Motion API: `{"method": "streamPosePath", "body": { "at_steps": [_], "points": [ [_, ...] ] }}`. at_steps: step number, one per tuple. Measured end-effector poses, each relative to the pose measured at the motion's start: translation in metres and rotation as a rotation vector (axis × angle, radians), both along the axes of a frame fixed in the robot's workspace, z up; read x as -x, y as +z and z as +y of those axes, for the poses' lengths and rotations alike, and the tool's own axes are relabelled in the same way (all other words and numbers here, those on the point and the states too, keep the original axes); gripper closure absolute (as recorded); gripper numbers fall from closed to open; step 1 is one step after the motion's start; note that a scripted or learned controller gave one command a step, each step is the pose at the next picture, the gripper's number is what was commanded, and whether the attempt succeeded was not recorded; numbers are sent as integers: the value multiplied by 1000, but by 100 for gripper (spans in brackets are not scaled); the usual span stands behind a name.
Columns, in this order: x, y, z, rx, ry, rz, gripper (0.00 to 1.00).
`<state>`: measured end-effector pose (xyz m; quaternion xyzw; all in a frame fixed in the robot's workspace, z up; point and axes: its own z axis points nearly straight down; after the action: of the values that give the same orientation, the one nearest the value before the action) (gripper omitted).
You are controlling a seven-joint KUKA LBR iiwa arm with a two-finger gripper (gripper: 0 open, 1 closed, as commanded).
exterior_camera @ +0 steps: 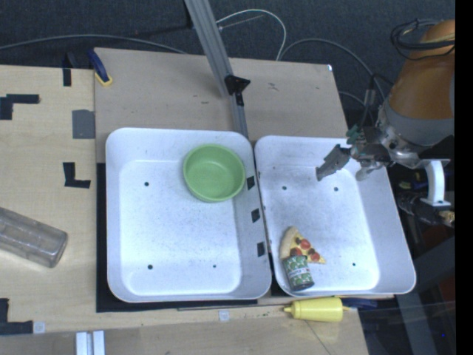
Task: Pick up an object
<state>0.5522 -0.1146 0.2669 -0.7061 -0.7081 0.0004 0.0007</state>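
Note:
In the right bin [384,220], near its front left corner, lie a toy pizza slice [300,244] and a small green can [299,274], touching each other. A green bowl [213,171] stands upright at the back right of the left bin [129,220]. My gripper [346,170] hangs over the back of the right bin, well behind the pizza slice and can. It is open, its two dark fingers [328,166] spread apart with nothing between them.
A yellow squeeze bottle [319,309] lies on the bench just in front of the right bin. A clear plastic cylinder [29,237] lies at the far left. A grey metal pole [214,43] slants down to the bins' back edge.

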Motion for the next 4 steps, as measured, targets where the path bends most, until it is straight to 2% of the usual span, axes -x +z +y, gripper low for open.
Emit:
{"method": "streamPosePath", "body": {
  "at_steps": [1,2,4],
  "points": [
    [0,0,0,0,0,0,0],
    [-4,-62,5,0,-1,6,0],
    [-7,-161,17,0,-1,7,0]
  ]
}}
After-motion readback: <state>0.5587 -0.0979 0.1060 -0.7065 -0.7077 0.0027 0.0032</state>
